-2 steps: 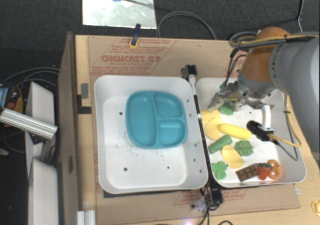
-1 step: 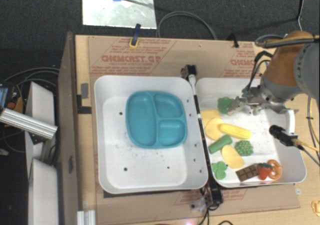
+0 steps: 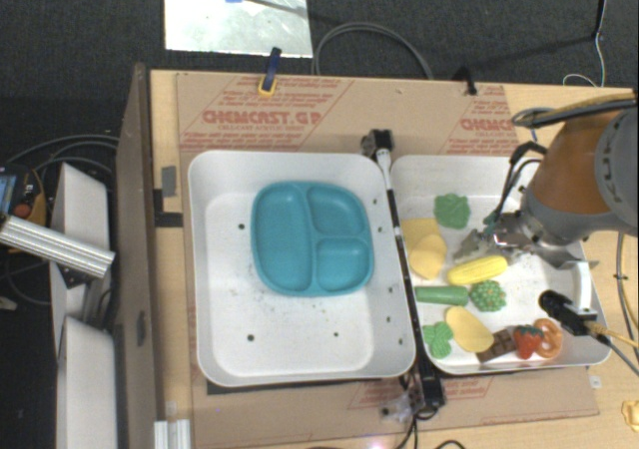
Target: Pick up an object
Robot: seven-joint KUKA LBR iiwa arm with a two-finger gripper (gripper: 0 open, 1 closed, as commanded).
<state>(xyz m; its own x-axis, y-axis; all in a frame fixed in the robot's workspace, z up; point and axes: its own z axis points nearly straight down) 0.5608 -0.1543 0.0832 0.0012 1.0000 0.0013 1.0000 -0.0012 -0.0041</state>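
Yellow corn (image 3: 479, 267) lies beneath the gripper (image 3: 496, 236), its right end hidden.

Arm (image 3: 599, 173) cut off at the right edge, pincer (image 3: 496, 237) too small and blurred to read its fingers, right bin's (image 3: 469, 170) far corner hidden behind the arm, small items (image 3: 529, 339) at near edge indistinct

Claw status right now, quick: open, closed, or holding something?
Claw: cannot be told. It sits low in the right bin, right at the yellow corn cob, but a grasp isn't visible.
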